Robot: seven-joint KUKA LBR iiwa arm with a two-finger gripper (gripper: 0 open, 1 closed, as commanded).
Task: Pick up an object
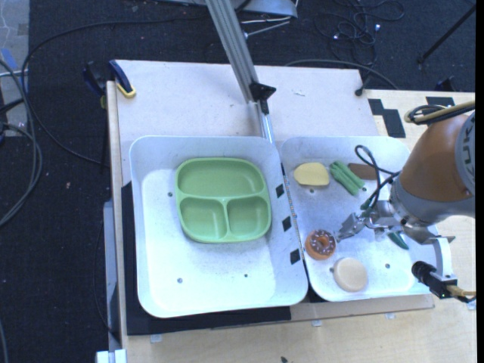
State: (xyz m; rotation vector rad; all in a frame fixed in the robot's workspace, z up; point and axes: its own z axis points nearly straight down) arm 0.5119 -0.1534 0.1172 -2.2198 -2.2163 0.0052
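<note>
The right bin [393, 151] holds several small objects. A yellow piece [311, 175] lies at the back left, with a green ridged piece [346, 178] and a brown piece [364, 171] beside it. Near the bin's left wall sits a brown frosted donut [321, 243], and a beige round piece [350, 274] lies in front of it. My gripper [351, 226] hangs low over the middle of this bin, just right of the donut, open with nothing between its fingers. Part of another green piece [398, 240] shows from under the wrist.
A green three-compartment plate [224, 200] rests in the left bin [151, 278]. The grey and orange arm [442, 165] covers the right bin's right side. A slanted metal pole [234, 40] rises behind the bins. Cables lie on the dark floor.
</note>
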